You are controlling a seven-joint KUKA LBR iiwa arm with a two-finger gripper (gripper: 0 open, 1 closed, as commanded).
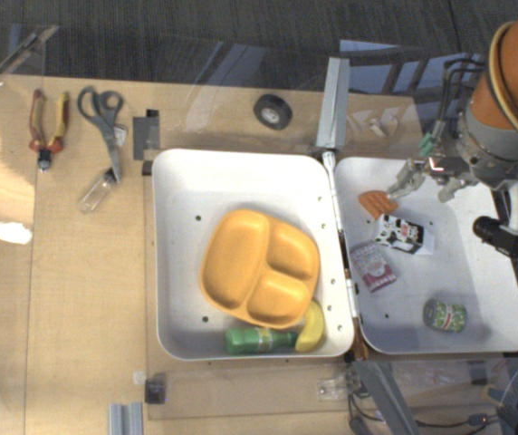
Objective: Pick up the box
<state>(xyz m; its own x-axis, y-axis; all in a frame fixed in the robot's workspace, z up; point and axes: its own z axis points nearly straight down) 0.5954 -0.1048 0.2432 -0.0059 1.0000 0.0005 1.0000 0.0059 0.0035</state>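
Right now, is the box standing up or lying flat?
Lying flat: the black-and-white box rests on its broad face on the right bin floor, printed side up, below the gripper.

a small black-and-white box (401, 234) is seen lying flat in the right bin (499, 329), just beside an orange item (377, 203).

Even, fairly bright light is falling across the bench (60, 288), glare is whitening the wood just left of the red-handled pliers (46, 127) and below them, a soft shadow is lying under the yellow tray (261, 266), and the whole picture is looking slightly soft and grainy.
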